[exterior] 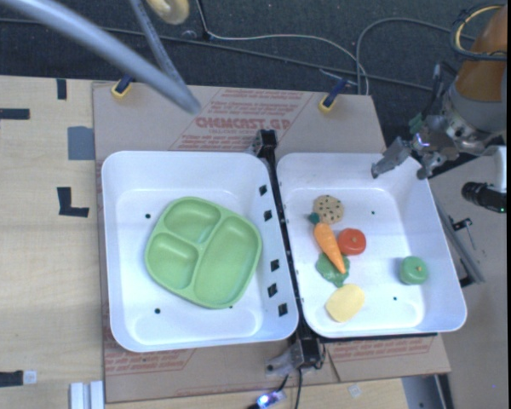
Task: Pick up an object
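Here, gripper spread w/ nothing btwn, over right bin rim, arm cut off by frame edge.

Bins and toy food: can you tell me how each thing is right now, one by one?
Green plate: lying flat in the left bin, nothing on it.
Cookie: lying flat in the right bin.
Carrot: lying down, touching the tomato.
Yellow piece: lying near the front wall.
Green round piece: sitting apart from the others.
Tool: above the right bin's back edge, holding nothing.
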Tool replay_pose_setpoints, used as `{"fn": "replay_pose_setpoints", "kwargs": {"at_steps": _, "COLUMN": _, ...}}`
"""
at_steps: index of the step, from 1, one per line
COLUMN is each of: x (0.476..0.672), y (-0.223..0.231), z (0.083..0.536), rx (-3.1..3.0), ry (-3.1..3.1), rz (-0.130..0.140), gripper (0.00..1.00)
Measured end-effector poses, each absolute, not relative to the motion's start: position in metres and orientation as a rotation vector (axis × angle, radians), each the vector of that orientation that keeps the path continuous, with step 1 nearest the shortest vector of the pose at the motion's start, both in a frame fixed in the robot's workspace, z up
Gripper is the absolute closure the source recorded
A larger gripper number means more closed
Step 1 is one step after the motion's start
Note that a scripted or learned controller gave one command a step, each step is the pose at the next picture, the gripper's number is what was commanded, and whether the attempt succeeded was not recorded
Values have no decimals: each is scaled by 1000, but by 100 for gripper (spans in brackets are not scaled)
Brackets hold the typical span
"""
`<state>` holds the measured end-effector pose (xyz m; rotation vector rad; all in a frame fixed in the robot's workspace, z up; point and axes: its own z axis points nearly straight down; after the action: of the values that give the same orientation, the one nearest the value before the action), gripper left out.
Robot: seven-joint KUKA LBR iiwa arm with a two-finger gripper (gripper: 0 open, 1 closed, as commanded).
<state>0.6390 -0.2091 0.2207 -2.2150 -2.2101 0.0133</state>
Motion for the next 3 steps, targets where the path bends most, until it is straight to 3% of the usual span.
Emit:
{"fn": "replay_pose_setpoints", "kwargs": {"at_steps": 1, "x": 642, "y": -209, "z": 230, "rx": -2219, "ry": -2223, "rz": 2, "gripper": 0}}
{"fn": "replay_pose_setpoints", "kwargs": {"at_steps": 3, "x": 646, "y": -216, "z": 104, "rx": -2216, "ry": -2221, "rz": 8, "gripper": 0}}
